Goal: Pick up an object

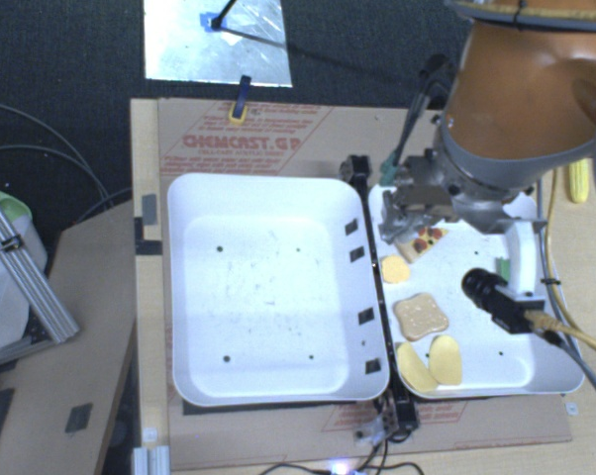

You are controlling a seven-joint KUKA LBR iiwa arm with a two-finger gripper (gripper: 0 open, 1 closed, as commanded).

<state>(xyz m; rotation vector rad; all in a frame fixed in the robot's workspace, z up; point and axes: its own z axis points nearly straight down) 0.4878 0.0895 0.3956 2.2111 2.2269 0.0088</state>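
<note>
Over the right bin [536, 369] your gripper [409, 228] hangs at the far left corner; you cannot tell its state. Your nearest pick, a small yellow piece [395, 270], lies just nearside of it, the toast slice [420, 315] beyond that.

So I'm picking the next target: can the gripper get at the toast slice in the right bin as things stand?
Probably yes. The toast slice lies flat and uncovered, touching nothing, and the gripper hangs over the same bin, just behind it.
</note>
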